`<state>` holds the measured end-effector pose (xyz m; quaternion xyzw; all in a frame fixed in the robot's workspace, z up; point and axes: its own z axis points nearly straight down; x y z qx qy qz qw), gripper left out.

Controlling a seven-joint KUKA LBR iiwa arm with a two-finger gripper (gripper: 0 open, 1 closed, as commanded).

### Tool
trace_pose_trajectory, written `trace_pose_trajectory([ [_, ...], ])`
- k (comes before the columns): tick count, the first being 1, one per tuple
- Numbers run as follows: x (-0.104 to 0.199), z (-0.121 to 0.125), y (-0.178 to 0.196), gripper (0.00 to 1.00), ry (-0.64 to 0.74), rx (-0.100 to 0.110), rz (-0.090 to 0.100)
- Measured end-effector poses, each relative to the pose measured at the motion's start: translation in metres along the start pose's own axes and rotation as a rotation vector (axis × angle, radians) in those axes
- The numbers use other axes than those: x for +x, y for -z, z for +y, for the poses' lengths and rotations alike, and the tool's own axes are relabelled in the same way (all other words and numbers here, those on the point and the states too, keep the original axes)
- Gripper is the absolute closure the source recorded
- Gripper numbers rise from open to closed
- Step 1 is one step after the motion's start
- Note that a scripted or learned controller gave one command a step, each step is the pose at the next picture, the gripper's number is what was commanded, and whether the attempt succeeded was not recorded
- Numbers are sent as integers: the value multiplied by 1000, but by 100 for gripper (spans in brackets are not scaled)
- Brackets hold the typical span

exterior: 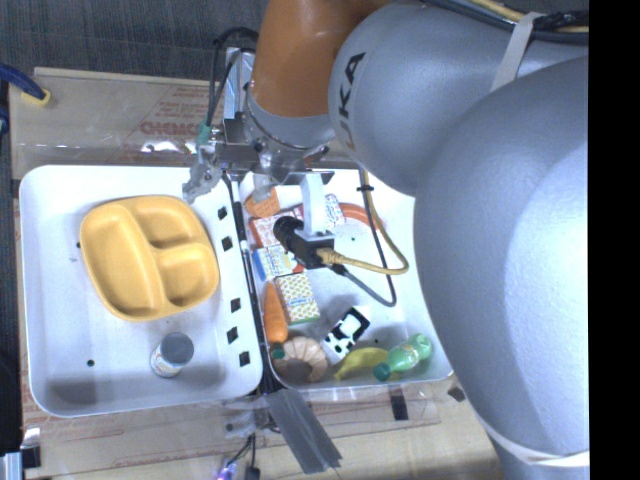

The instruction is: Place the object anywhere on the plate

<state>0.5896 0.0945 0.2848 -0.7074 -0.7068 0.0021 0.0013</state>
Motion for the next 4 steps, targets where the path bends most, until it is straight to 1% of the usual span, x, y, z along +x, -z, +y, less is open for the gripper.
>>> trace_pose_trajectory([
  [1,51,-50,-96,0,-360,5,-2],
  [2,59,-114,-98,0,-430,3,-1],
  [3,-26,-112,-96,0,-730,5,-1],
  [4,-114,-59,-45,0,-755,1,2],
])
